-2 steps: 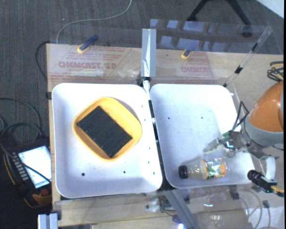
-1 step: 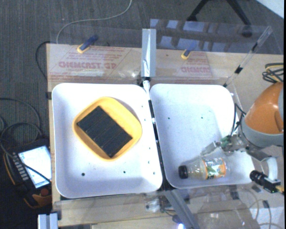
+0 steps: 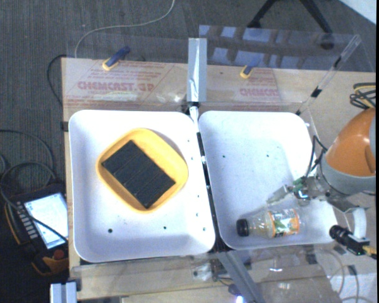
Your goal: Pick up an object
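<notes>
"CHEMCAST" lettering (image 3: pixel 114 86) behind the bins; gripper (image 3: pixel 301 191) state unclear, near bottle (image 3: pixel 270 224).

Bins (image 3: pixel 252 144): smooth matt white plastic. Bottle (image 3: pixel 270 224): clear glossy plastic. Dish (image 3: pixel 143 169): glossy yellow, matt black ribbed insert.

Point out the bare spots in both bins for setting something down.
Right bin: its whole far half, above the plastic bottle, is free; the near right corner is crowded by the bottle and gripper. Left bin: only margins around the yellow dish.
</notes>
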{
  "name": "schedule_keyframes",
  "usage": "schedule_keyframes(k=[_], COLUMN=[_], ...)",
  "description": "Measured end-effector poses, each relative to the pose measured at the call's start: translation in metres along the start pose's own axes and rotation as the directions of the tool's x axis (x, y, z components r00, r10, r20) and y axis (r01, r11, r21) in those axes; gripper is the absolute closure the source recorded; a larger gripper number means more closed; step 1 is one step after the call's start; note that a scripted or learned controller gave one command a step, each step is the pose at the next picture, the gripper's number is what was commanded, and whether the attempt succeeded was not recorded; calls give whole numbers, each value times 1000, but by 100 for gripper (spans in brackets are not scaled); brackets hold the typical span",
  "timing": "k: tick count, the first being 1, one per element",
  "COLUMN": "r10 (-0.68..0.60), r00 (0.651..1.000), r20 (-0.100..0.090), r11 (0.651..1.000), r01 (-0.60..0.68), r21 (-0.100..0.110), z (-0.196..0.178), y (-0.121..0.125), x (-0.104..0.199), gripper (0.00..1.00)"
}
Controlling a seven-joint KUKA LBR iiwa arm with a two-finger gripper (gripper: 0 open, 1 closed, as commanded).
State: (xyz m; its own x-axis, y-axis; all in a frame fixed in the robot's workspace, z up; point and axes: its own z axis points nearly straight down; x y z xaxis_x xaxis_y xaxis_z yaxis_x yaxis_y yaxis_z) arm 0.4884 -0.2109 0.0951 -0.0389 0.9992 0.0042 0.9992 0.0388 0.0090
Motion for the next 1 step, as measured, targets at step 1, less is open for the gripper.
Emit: schedule_keyframes(k=[1], r10=[0], r00=[1000], r20=[3], r11=[1000], r01=[0], r21=[-1], z=[-9], y=[1], x=[0], gripper=[100])
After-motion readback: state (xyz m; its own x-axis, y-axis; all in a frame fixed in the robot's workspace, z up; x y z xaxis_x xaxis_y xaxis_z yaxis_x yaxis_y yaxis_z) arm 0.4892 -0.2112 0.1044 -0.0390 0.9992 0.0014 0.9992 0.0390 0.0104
